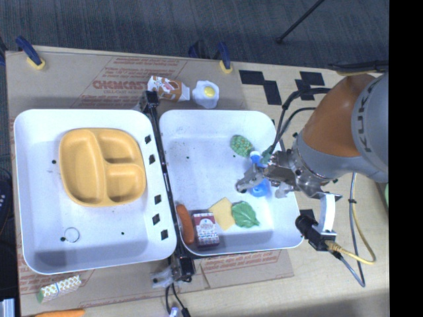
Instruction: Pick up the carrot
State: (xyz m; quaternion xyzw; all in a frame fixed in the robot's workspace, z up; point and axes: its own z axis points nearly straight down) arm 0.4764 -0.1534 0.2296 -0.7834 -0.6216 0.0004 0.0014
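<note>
While the carrot [186, 222] lies against the right bin's [198, 127] left wall, the hand [254, 182] hovers apart, its grip state unclear.

I see even, fairly bright overhead light. The white bins [39, 177] left of the pincer [254, 180] nearly wash out, shadows under things are soft, and the whole frame looks slightly grainy and soft.
</note>
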